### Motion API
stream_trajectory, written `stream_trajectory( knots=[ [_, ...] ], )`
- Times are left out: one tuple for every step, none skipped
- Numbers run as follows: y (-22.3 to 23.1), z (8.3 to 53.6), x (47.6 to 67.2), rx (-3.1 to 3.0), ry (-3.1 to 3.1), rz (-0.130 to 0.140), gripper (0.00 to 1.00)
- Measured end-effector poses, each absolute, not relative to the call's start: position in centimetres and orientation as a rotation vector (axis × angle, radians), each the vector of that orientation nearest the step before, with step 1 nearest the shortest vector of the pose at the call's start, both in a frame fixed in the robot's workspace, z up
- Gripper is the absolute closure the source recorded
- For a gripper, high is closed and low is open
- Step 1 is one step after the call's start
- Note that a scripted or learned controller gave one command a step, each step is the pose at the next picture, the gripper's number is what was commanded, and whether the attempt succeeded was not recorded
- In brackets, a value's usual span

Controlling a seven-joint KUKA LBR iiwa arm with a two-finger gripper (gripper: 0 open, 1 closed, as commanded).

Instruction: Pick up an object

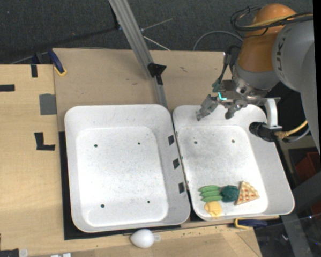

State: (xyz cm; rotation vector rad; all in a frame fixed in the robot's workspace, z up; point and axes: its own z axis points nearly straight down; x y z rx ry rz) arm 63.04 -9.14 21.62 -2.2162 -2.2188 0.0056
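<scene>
Two shallow white bins sat side by side on the bench, the left bin [119,165] and the right bin [226,154]. The grey arm [285,43] with its orange band reached in over the right bin's far edge. Its gripper [218,110] hung above that bin's far rim with its two fingers [205,108] spread apart, gripping nothing and touching nothing.

Four small toys lay clustered at the right bin's near edge, toward its near right corner. One pizza slice [246,193] lay with its tip pointing toward the far edge and its crust toward the near right corner. One green pea pod [209,192] lay with its long axis running left to right. One dark green broccoli piece [229,192] sat between them, and one yellow piece [213,207] lay just beside the pod, nearer the rim.

One white egg-shaped object [142,238] rested on the bench outside the left bin's near edge.
</scene>
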Motion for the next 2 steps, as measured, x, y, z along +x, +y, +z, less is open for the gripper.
stream_trajectory(
  knots=[
    [-9.1,21.9,63.1,-2.217,-2.223,0.002,0.00],
    [-9.0,17.3,63.7,-2.216,-2.221,0.009,0.00]
  ],
)
